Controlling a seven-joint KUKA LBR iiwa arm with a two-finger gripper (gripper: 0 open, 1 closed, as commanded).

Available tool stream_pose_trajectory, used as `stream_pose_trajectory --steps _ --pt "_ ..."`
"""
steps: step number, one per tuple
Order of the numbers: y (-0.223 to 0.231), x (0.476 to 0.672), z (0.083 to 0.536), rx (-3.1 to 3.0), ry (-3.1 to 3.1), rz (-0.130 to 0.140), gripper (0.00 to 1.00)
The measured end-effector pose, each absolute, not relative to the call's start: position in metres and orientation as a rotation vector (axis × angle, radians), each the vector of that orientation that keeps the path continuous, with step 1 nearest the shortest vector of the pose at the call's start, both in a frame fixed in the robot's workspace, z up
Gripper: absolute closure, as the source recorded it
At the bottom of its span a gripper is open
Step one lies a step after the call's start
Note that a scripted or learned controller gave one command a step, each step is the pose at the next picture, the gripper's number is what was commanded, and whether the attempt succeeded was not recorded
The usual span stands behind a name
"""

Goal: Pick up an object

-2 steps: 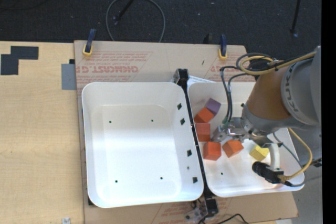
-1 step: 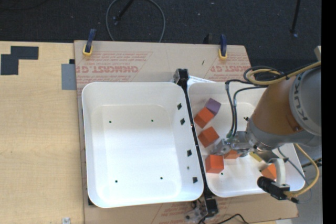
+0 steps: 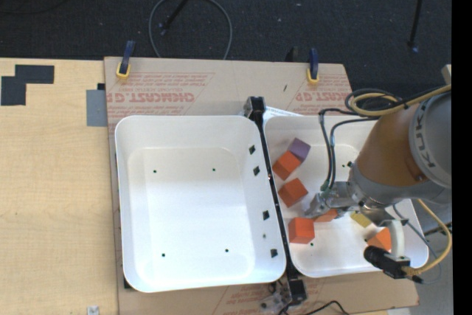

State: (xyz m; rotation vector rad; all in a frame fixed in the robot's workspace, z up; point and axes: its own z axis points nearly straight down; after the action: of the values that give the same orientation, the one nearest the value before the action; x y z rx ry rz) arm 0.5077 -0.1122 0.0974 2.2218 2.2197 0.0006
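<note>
Hiding gripper (image 3: 322, 207), arm (image 3: 398, 151) overhead

Dark carpet floor (image 3: 295, 4) – black cables (image 3: 190, 18) looping; light wooden benchtop (image 3: 51, 210) at left.

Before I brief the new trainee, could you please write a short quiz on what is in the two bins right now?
1. True or false: the purple block lies in the left bin.
2. Which bin is the gripper over? A) the left bin B) the right bin C) neither
3. Fill in: the purple block touches the upper corner of an ______ block.

Key
1. False: it lies in the right bin, near the divider between the bins.
2. B: the gripper sits low in the right bin, close to the orange blocks.
3. orange
</note>
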Motion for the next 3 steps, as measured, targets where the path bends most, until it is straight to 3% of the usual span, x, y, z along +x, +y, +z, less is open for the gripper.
stream_pose_trajectory --steps 1,2,3 --pt "-0.050 0.568 0.191 2.211 2.225 0.010 1.00" --pt "0.027 0.604 0.186 2.216 2.229 0.001 1.00" --pt "0.024 0.604 0.186 2.221 2.223 -0.002 0.00"
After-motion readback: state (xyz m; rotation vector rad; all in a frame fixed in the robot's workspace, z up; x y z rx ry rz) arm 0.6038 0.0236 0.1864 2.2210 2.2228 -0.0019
